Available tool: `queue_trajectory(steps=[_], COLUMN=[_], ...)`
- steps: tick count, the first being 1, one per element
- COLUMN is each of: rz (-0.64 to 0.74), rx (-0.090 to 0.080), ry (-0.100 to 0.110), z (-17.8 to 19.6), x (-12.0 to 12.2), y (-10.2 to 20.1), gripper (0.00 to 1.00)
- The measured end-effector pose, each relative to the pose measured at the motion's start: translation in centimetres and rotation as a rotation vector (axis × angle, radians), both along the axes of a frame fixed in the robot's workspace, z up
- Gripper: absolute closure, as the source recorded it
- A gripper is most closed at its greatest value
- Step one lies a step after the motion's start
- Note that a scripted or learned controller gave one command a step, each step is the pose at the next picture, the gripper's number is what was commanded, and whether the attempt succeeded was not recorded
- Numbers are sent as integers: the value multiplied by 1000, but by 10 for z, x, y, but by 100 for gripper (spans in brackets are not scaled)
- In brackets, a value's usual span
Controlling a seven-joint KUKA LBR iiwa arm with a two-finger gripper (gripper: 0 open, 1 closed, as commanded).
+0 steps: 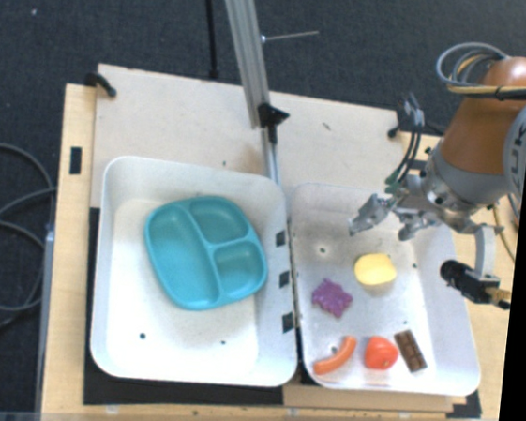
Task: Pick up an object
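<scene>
My gripper (386,225) hangs open over the back of the right bin (446,339), its two fingers spread with nothing between them. Just below it, nearer the front, lies a yellow lemon-like object (375,270). A purple piece (331,299) sits to the left of that. Along the bin's front edge lie an orange carrot-like piece (335,355), a red tomato-like piece (380,353) and a small brown block (409,351).
The left bin (117,330) holds a teal divided plate (205,251). A slanted metal pole (248,47) rises from behind the bins. The arm's orange band (487,108) stands over the right bin's back right corner. Cables lie on the floor at left.
</scene>
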State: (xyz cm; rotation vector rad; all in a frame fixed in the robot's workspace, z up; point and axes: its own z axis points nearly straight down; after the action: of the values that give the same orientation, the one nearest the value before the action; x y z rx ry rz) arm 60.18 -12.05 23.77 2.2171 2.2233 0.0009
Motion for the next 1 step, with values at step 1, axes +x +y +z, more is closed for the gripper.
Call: queue_trajectory(steps=[1], rz=[-1], rx=[1], ry=[0], z=[0], x=[0], y=[0], gripper=[0])
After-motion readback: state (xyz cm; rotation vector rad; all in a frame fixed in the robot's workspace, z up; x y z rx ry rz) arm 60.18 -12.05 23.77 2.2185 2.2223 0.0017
